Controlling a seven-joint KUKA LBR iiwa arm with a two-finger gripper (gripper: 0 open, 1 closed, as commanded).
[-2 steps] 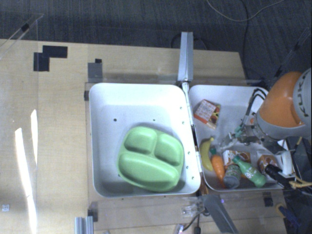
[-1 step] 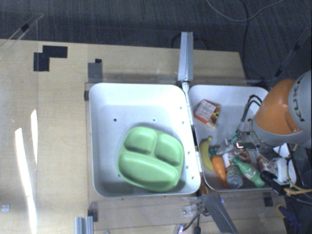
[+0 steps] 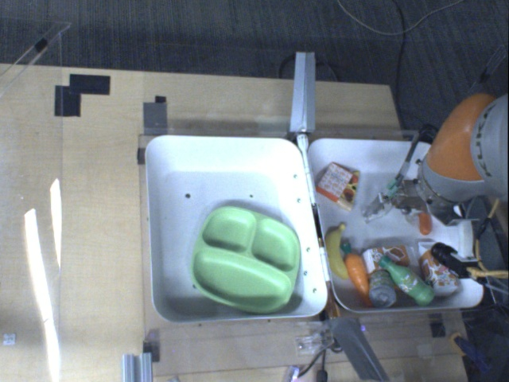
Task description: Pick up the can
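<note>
- Camera view, bench layout: two shallow white plastic bins side by side. The left white bin [image 3: 163, 213] holds a pale green moulded tray with three compartments [image 3: 246, 259], lying toward the near half of that bin.
- Camera view, right white bin [image 3: 374, 153]: a small orange-and-white snack packet [image 3: 337, 183] sits near the far-left corner. Along the near edge I see a yellow banana [image 3: 336, 249], an orange carrot [image 3: 357, 272] touching it, a green plastic bottle [image 3: 408, 281] lying on its side, and two printed brown-and-white packs, one [image 3: 387, 257] behind the bottle and one [image 3: 438, 270] to its right.
- Camera view, target: the grey metal can [image 3: 382, 289] lies in the near-edge clutter, between the carrot and the green bottle, touching both as far as I can judge. It is small and blurred; I cannot tell its long axis with confidence.
- Camera view, arm: the grey arm with orange band [image 3: 460, 140] reaches in from the right. The two-finger gripper [image 3: 387, 201] hangs over the bare middle of the right bin, nothing between its fingers; whether they are apart or together I cannot tell.
- Key relation: the can lies toward the near edge from the gripper, almost straight toward the camera, well apart from it.
- Judgement: the approach is not yet made; tight neighbours on both sides may spoil a grasp.
</note>
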